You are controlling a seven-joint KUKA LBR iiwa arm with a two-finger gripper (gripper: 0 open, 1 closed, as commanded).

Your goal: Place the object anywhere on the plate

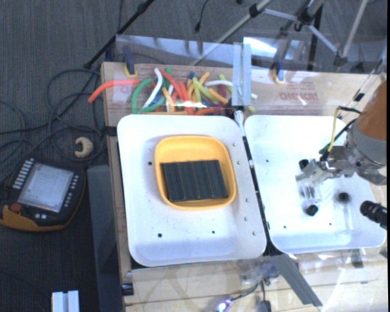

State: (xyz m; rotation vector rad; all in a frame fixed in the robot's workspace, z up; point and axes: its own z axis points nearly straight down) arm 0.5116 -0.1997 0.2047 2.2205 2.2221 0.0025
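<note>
Red lettering on the back wall is unreadable; the gripper hangs over the right bin, jaw state unclear.

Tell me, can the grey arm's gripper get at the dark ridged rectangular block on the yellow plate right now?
Probably yes. The dark ridged block lies uncovered on the yellow plate in the left bin; the gripper is over the right bin, nothing between.

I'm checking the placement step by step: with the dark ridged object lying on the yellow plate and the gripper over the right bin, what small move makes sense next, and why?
Probably none toward the plate: hold or pull the arm back a little. The dark ridged object already lies flat inside the yellow plate in the left bin, while the gripper hangs over the right bin, well apart from it.
</note>
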